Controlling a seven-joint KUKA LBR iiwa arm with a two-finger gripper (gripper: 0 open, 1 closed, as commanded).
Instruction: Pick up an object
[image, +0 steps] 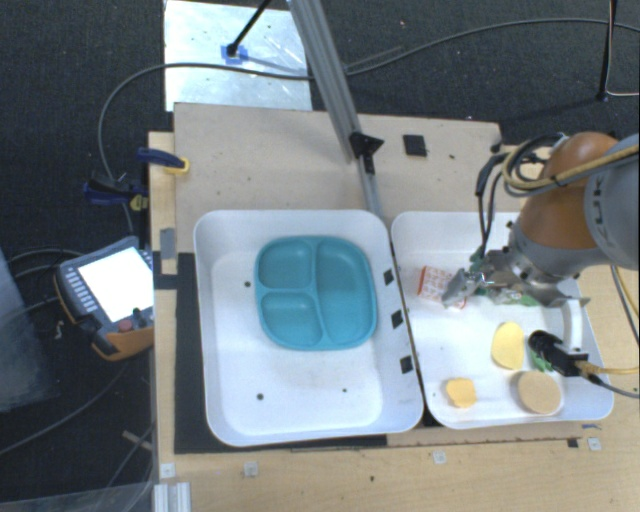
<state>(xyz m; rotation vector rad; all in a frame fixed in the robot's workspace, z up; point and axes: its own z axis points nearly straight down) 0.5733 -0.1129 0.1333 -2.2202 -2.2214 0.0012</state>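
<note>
My gripper (461, 291) hangs low in the right bin (420, 235), near its left-middle. Its tip is right beside a small red and white packet (434, 283) lying on the bin floor; whether they touch I cannot tell. Toward the front of the same bin lie a pale yellow lemon-like piece (508, 345), a small orange-yellow chunk (460, 392) and a round tan disc (540, 392). The grey arm with its orange band (570, 190) reaches in from the right above the bin.
The left bin (225, 400) holds a teal divided plate (316, 292). A slanted metal pole (335, 85) crosses the bench behind the bins. A hand-held pendant (108, 295) lies off the bench at the left.
</note>
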